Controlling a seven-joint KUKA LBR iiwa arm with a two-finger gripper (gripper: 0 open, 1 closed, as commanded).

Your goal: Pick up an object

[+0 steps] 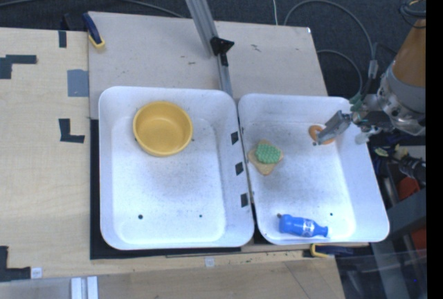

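In the right bin point(360, 180) lie a tan disc with a green knobbly top point(266, 156) near the left wall, a blue bottle point(302, 225) on its side near the front, and a small orange object point(320, 133) at the upper right. My gripper point(329, 130) reaches in from the right and hangs right at the orange object, partly covering it. A yellow bowl point(163, 127) stands upright in the left bin point(166, 207).
A grey metal pole point(201, 10) slants in from the top and ends at the divide between the bins. Cables run across the dark floor behind the bench. A blue and yellow item point(93, 30) lies on the bench at the back left.
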